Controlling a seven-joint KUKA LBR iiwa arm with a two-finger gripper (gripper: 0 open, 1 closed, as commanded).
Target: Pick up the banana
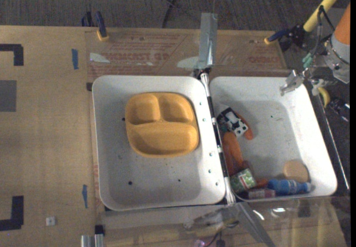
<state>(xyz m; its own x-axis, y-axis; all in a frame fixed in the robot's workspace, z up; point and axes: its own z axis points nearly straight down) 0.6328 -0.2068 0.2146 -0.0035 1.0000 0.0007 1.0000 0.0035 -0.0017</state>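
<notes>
Our hand hangs at the upper right of the frame, just over the upper right corner of the right bin, below the grey arm that comes in from the right edge. At this slant we cannot tell whether it is spread wide or drawn narrow, and we see nothing carried in it. It sits well apart from the things in that bin, which crowd the bin's left wall and lower edge. There is a black-and-white item with a small orange piece just beside it. Below them come a long orange thing, a green can, a blue bottle lying on its side, and a round tan object. We cannot pick out the banana with any certainty. None of these reads clearly as one, so we judge that it is either tucked among that cluster or too small to tell. The left bin holds a yellow-orange divided tray, and the wooden bench spreads out to the left of both bins. As we read it, the task is at the approach step, with no grasp made yet. The next move calls for settling which item is the target. After that the hand must travel down and to the left across the right bin, then descend squarely enough that the neighbours and the bin wall do not block the grip.
</notes>
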